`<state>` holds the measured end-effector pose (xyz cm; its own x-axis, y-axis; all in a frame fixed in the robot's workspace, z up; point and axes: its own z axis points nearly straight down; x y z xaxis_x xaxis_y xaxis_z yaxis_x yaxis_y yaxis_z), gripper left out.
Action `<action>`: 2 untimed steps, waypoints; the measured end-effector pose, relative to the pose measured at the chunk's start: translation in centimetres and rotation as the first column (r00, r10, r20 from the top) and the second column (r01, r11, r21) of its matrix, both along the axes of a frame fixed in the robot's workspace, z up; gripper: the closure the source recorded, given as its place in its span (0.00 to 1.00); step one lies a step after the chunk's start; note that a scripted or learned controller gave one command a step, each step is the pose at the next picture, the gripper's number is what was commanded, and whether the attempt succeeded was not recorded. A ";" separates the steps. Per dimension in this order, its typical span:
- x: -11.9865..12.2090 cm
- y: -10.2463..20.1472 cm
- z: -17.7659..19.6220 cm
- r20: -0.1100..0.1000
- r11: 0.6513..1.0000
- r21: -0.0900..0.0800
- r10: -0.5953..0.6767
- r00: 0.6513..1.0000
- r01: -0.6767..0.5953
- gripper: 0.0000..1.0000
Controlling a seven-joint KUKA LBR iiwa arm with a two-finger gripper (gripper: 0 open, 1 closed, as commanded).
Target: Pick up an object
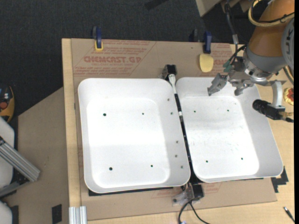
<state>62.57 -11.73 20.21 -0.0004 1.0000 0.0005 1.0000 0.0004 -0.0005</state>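
Observation:
My gripper hangs over the back edge of the right bin, its two grey fingers spread open with nothing between them. A small pale yellow object lies on the brown board just behind that bin, a little up and left of the gripper and apart from it. The left bin sits beside the right one, well away from the gripper.
Both bins rest on a brown board held by blue clamps at the back. A black clip and a strip join the bins along the middle. Dark floor surrounds the bench.

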 end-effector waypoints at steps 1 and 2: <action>-4.1 5.0 12.0 0.009 1.000 0.000 0.005 1.000 -0.005 0.00; -3.9 4.7 12.5 0.005 1.000 -0.001 0.002 1.000 -0.002 1.00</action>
